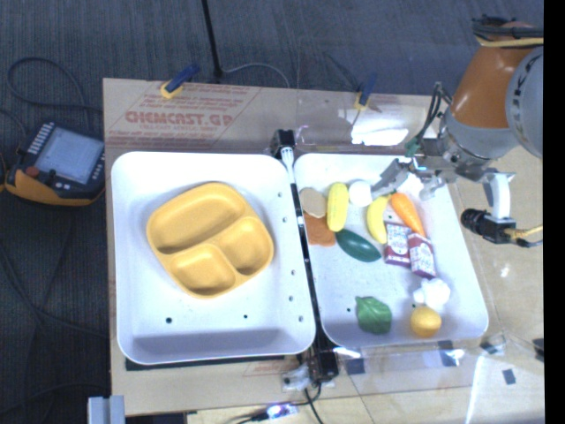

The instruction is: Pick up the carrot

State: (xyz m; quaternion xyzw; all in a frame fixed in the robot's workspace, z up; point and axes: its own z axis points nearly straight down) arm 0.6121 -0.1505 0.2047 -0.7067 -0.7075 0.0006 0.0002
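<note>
My gripper (411, 177) hangs over the top right corner of the right bin (468, 263), its two fingers spread apart and grasping nothing, with the upper end of the carrot (406, 210) just below and between them. The carrot lies at a slant against the inner side of a yellow banana (378, 220) and touches the top of a red-and-white packet (410, 247), so the step in hand, as I judge it, is the descent onto it. To do that well I would bring the fingers down astride the carrot's thicker upper half, turned across its long axis, keeping the left finger out of the narrow gap beside the banana and closing only once both fingers sit low along its sides; a high or skewed pinch looks likely to squirt the tapered body out. Counted across the right bin: one carrot, one banana, one yellow corn cob (337, 205), one small white piece (359, 193) beside it, one tan biscuit-like piece (312, 203), one dark green vegetable (357, 245), one leafy green one (373, 314), one packet, one white crumpled item (435, 291) and one yellow lemon-like fruit (425, 321). The left bin (132, 316) bears one yellow divided plate (209, 238).
</note>
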